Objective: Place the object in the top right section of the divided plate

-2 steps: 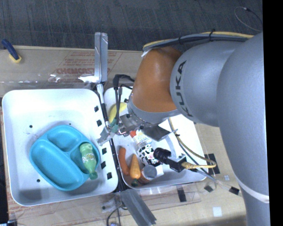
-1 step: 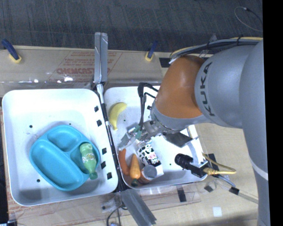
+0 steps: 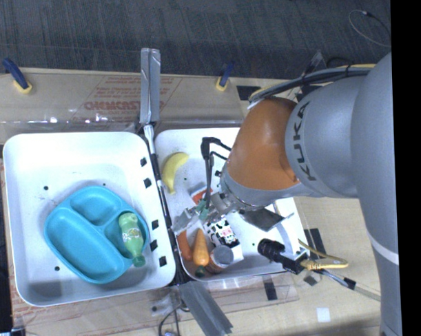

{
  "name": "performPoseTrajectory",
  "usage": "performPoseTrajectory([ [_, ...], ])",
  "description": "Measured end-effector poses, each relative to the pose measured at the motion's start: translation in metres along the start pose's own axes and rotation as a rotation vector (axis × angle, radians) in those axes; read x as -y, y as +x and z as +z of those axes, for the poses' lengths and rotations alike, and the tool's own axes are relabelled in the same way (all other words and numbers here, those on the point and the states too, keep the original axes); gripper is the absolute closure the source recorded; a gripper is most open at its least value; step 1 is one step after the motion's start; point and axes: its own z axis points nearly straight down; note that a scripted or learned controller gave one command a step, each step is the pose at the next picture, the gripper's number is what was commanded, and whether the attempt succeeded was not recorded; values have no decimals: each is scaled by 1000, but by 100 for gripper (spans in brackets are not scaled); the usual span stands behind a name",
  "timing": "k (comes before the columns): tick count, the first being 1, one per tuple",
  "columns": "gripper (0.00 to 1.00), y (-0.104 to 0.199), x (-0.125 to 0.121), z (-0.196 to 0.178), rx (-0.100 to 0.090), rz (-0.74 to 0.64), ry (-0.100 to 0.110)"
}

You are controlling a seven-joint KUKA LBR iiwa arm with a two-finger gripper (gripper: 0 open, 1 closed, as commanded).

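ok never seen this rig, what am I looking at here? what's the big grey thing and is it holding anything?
One fixed camera looks down at a slant on a bench with two shallow white bins. The big grey shape with the orange band is a KUKA robot arm, reaching in from the picture's right. Its gripper hangs over the right bin, above a pile of small things: a banana, a carrot, a black-and-white cow-patterned toy. Whether it grips anything can't be made out. The left bin holds a blue divided plate with a green bottle lying in one section, on the plate's right side.
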Motion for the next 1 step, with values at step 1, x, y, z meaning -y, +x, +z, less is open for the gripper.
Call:
performPoseTrajectory([
  [1,0,-7,4,-11,2,69,-2],
])
